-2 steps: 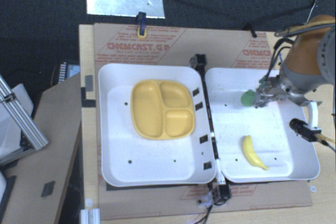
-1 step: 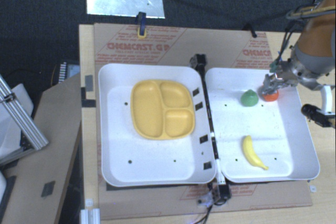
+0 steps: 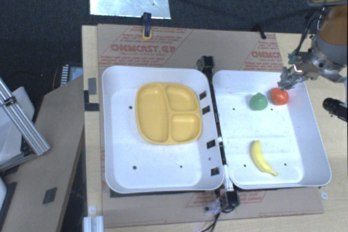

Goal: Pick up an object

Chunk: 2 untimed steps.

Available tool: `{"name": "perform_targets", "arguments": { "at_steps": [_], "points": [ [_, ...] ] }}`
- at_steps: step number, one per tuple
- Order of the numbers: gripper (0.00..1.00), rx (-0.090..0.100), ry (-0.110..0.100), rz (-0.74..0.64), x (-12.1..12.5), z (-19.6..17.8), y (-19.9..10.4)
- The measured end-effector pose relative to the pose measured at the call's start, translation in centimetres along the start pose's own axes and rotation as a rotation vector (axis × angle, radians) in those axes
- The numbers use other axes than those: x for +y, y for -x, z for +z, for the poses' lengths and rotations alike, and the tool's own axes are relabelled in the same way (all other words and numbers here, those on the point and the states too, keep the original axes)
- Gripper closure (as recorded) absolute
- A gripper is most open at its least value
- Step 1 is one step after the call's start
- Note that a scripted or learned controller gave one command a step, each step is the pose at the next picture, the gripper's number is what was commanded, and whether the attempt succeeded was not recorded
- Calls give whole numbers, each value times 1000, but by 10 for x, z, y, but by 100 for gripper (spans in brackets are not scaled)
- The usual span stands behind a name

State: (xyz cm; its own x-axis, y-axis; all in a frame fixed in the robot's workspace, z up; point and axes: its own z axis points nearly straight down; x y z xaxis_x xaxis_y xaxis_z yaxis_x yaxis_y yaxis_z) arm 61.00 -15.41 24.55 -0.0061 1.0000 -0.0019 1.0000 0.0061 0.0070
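Poised at the far right edge of the shallow white right-hand bin (image 3: 304, 133): two-finger gripper (image 3: 286, 83), finger spread impossible to tell, tips just above a small round orange-red fruit (image 3: 279, 96). Just beside that, away from the arm, a green round fruit (image 3: 258, 101); nearer the front rim, well apart, a yellow plastic banana (image 3: 262, 157) amid bare floor. Further off, in the shallow white left-hand bin (image 3: 117, 133), a yellow three-compartment plastic tray (image 3: 168, 113).
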Motion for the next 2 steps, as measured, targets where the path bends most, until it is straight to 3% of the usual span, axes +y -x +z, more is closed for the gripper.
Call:
{"name": "perform_targets", "arguments": {
  "at_steps": [2],
  "points": [
    [100,4,-8,-4,-24,11,-100]
  ]
}}
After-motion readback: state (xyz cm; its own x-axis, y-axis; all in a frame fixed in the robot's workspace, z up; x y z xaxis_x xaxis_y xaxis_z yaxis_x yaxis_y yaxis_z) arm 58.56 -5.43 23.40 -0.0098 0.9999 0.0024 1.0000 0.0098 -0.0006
